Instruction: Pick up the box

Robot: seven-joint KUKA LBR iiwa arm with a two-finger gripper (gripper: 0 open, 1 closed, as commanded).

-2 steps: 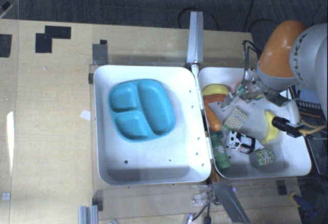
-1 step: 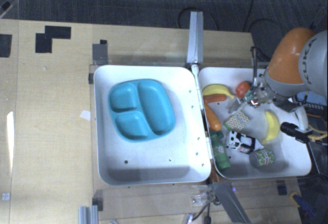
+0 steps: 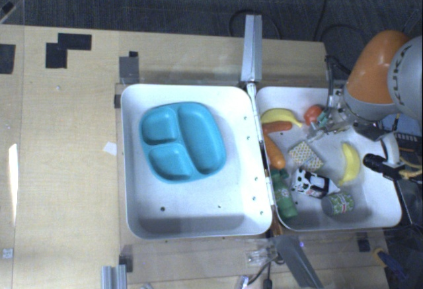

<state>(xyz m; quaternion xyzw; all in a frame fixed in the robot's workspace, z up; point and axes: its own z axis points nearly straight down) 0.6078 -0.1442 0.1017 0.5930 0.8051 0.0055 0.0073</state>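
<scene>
Box job only just beginning, going by the look of things. Hovering with the gripper (image 3: 324, 123) over the right bin (image 3: 390, 215), near the 12 o'clock side of it, close by a red ball (image 3: 313, 112). Not holding anything, as far as can be seen. Not showing clearly whether opened wide or squeezed narrow; too blurry for telling.

Lying down low in the same bin, at about 7 o'clock from the middle: the box (image 3: 310, 183), white with black spots like a cow. Not being touched by the gripper, and sitting apart from it, at 6 o'clock from it. Sitting between the two: a checked pack (image 3: 305, 155), just beside the box at its 12 o'clock. Crowding round the box too: a green can (image 3: 283, 195) at 8 o'clock, a cup (image 3: 339, 204) at 4 o'clock, a banana (image 3: 350, 162) at 2 o'clock.

Resting in the left bin (image 3: 132, 215): a blue plate (image 3: 182, 141), well away from all this.

Still needing doing, most likely: moving toward 6 o'clock past the pack, going down, closing on the box, lifting.
</scene>
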